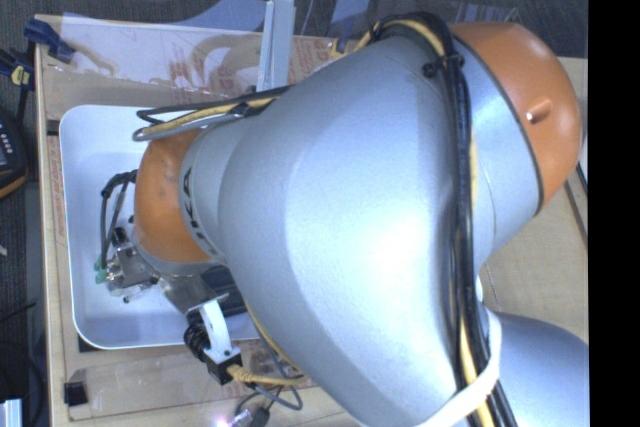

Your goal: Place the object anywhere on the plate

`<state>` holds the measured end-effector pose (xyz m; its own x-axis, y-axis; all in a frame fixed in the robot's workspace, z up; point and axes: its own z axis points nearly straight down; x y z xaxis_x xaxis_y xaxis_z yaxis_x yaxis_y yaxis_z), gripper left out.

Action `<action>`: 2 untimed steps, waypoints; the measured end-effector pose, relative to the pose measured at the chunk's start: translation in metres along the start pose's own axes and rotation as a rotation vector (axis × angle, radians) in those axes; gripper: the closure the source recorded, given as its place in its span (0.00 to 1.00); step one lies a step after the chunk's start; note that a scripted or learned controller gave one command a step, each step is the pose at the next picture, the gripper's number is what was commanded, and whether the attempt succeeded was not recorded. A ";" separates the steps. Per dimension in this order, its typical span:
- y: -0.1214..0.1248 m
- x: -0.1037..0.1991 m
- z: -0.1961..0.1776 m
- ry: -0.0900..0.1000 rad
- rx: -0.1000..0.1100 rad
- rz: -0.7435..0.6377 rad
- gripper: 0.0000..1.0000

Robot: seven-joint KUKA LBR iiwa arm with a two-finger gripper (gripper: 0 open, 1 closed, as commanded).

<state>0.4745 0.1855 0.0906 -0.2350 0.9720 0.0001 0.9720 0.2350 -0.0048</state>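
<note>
The grey arm (380,215) with its orange band (165,205) covers most of the camera view and reaches down into the left white bin (80,165). The wrist hardware and gripper mount (125,260) sit low over the bin's left part, near its floor. The arm hides the plate and the object. The bulk of the wrist covers whatever lies under it.
The left bin's bare floor shows at its upper left and along its left wall. A clear plastic sheet (150,15) and an upright metal post (277,40) stand behind the bin. Black clamps (45,40) sit at the bench's left edge. Cables (255,385) hang by the front rim.
</note>
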 end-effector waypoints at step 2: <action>0.001 0.006 0.000 0.000 0.001 0.070 1.00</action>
<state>0.4744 0.1917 0.0906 -0.1667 0.9860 0.0000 0.9860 0.1667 -0.0059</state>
